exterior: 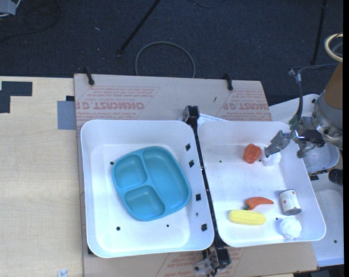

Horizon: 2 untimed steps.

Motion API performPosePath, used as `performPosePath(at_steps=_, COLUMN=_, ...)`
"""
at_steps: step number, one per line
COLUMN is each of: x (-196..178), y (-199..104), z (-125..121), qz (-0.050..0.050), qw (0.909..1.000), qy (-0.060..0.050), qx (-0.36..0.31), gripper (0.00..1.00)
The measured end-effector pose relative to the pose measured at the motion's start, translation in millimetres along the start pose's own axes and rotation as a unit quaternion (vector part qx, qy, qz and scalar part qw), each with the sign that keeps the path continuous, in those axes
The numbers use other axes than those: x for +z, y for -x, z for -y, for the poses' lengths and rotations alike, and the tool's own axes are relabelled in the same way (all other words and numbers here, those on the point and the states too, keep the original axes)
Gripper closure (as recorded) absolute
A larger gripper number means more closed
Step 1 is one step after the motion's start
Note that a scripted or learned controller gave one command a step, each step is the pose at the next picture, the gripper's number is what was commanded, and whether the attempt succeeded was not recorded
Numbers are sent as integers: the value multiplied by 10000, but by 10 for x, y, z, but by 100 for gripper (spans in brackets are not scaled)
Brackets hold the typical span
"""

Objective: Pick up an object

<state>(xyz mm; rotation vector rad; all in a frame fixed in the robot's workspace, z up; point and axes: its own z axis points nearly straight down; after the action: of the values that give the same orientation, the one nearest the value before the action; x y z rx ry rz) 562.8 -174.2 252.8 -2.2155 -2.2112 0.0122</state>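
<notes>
The arm [330, 105] enters at the right edge of the frame, grey below an orange band. Its end effector [289, 143] sits over the upper right part of the right bin [226, 172]. Two fingers [274, 145] show, spread apart, with nothing between them: the end effector is released and holds no object.

Right bin contents:
- A red pepper [252, 153] in the upper middle of the bin, just left of the left finger; contact between the two cannot be judged.
- A small white piece [271, 159] directly below the left fingertip, just right of the pepper.
- An orange carrot [258, 202] in the lower middle, lying roughly level.
- A yellow corn cob [247, 217] just below the carrot, near or touching it.
- A small can [288, 201] to the right of the carrot, tilted, red and white label.
- A white lump [290, 228] in the lower right corner, just below the can.

Left bin [99, 154]: a blue divided plate [151, 182] with three compartments lies near the centre.

Both bins rest side by side on a brown cardboard sheet [162, 100], which lies on the light wooden tabletop [30, 178].
</notes>
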Motion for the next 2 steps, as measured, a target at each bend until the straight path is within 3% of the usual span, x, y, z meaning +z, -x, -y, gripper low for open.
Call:
performPosePath(at_steps=1, x=-67, y=0, z=-22, qz=13, qw=10000, qy=63, qx=-10, gripper=0)
performPosePath(at_steps=2, x=515, y=87, z=-32, qz=6, qw=10000, qy=38, qx=-7, gripper=0)
